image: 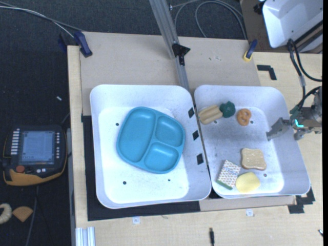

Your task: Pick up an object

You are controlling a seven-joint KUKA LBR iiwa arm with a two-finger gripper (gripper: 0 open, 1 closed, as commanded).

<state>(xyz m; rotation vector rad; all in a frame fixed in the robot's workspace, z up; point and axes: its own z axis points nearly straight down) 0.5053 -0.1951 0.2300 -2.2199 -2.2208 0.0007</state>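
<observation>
The right bin (287, 106) holds several small items. A tan roll (210, 114) lies at its back left, touching a dark green piece (227, 107). An orange ring-shaped piece (244, 117) sits just right of them. A toast slice (253, 159), a yellow lemon-like lump (247, 182) and a checkered green-and-white block (228, 174) lie near the front. My gripper (275, 130) reaches in over the bin's right side, above bare bin floor. It is right of the orange ring and behind the toast, touching none of the items.
The left bin (102, 152) carries a blue divided plate (151, 139). A grey metal pole (169, 29) slants down to the gap between the bins. A teach pendant (35, 151) lies off the bench at the left. Cables hang at the right edge.
</observation>
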